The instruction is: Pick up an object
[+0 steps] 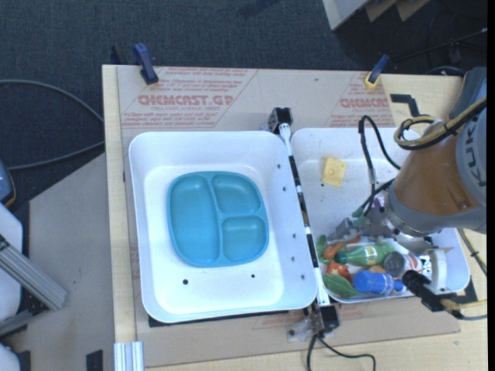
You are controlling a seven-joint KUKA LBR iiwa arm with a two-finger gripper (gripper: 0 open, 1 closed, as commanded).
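Note:
In the right bin (309,141), a small yellow block (334,171) lies alone toward the back. At the front of that bin is a heap of toys: a green bottle (370,253), a blue rounded piece (373,283), orange pieces (335,251) and a green leafy piece (335,286). The arm's orange band (433,180) hangs over the bin's right half. My gripper (365,224) is low over the back edge of the heap, just above the green bottle. The wrist hides its tips.
The left bin (147,230) holds a blue divided plate (219,217). A black divider rail (297,199) runs between the bins. Black cables (370,149) loop off the arm above the right bin. Clamps (145,62) grip the bench's far edge.

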